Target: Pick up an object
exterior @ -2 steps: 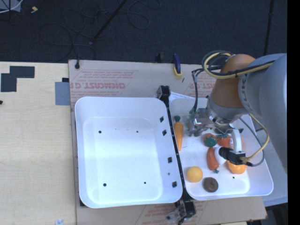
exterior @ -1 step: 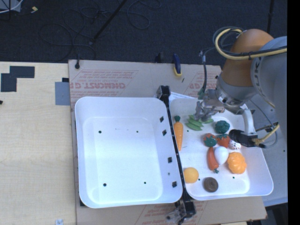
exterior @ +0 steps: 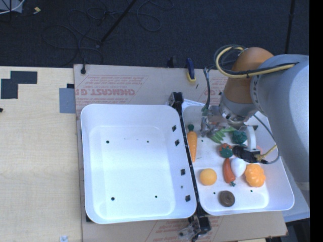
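Camera view has the gripper (exterior: 211, 127) low over a green leafy toy (exterior: 220, 134), grip state unclear; probably light, stiff plastic, best pinched mid-body.

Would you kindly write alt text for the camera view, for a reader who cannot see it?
A grey robot arm's gripper reaches into the right white bin among toy foods: a carrot, an orange ball, a brown disc. The left white bin sits alongside.

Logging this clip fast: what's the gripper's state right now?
Gripper: low in the right bin by the carrot and green toy; open or shut cannot be told.
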You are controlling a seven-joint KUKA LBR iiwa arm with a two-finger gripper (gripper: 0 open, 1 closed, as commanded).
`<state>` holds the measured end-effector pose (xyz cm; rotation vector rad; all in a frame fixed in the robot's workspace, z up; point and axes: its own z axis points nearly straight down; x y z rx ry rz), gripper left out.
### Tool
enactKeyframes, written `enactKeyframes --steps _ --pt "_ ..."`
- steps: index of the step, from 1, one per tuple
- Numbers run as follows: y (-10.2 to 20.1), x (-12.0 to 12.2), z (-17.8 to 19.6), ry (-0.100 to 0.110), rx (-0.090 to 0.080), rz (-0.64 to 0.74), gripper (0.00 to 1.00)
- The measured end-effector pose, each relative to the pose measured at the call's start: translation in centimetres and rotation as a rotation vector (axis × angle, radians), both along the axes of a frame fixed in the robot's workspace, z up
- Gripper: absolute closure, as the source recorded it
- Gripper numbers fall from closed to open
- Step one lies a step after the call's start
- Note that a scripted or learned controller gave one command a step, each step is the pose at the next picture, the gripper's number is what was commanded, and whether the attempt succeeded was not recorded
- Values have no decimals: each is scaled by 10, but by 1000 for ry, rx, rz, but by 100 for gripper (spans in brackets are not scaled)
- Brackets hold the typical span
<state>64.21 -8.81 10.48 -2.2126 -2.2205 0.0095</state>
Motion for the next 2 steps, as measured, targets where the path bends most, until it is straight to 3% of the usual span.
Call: enactKeyframes --steps 1,2 --pt "5 -3 -18 -4 -2 0 100" --pt "-1 -2 -15 -9 -16 0 0"
